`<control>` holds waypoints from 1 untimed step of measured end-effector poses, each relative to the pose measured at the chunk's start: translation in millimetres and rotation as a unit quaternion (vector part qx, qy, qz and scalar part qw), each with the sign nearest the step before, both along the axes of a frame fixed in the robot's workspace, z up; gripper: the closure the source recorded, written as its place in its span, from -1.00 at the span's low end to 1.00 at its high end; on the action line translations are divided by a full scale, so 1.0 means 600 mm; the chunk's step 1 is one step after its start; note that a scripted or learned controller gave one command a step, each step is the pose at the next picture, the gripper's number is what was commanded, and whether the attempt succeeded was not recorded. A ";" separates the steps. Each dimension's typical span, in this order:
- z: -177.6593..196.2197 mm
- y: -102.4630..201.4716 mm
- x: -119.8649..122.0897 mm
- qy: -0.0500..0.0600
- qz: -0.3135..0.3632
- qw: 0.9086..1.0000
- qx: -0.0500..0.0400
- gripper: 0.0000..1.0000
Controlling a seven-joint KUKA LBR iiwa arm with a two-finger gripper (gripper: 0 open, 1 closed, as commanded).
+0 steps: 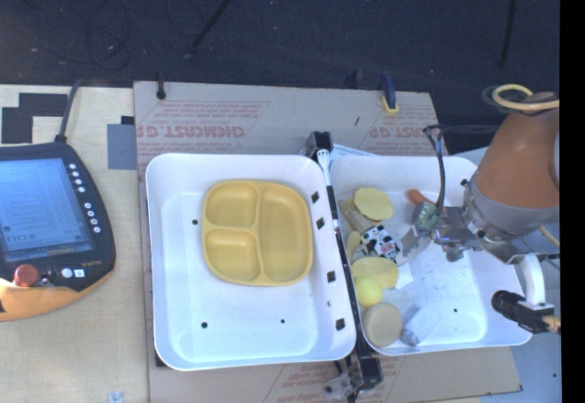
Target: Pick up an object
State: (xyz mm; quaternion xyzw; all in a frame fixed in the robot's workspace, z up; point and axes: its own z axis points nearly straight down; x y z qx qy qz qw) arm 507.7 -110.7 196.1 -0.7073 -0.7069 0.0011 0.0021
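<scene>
The right bin (462,330) holds several small objects along its left side: a pale yellow disc (373,203), a black-and-white spotted toy (379,243), a yellow piece (376,271), a yellow-green ball (367,291) and a tan round cup (383,323). A small orange item (417,196) lies further back. My gripper (424,232) reaches in from the right and hangs low over the bin's middle, just right of the spotted toy. Nothing is visibly held. The orange-banded wrist (516,164) hides the bin's right part.
The left bin (174,310) carries a yellow divided plate (257,231). A teach pendant with a lit screen (46,218) lies on the bench at the far left. Cardboard (274,118) lies under both bins. A small grey item (409,335) rests by the right bin's front wall.
</scene>
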 end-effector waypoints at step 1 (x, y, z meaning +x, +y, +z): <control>-0.152 -0.004 -0.056 -0.001 -0.002 1.000 -0.002 -1.00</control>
